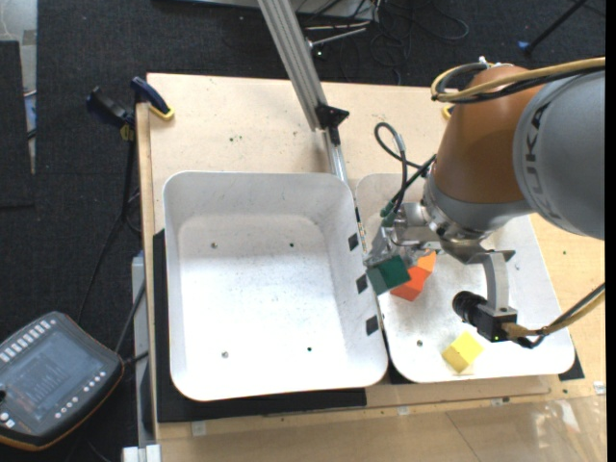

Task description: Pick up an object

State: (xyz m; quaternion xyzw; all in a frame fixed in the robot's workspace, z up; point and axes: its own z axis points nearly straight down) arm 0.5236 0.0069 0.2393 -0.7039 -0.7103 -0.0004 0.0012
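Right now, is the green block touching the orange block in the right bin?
Touching. The camera view shows the dark green cube-shaped block overlapping the orange cube-shaped block with no gap between them, in the right white bin.

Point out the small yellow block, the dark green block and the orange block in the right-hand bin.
small yellow block [462, 352]: camera view, middle of its top face.
dark green block [390, 275]: camera view, centre of its visible face.
orange block [415, 281]: camera view, its exposed side.
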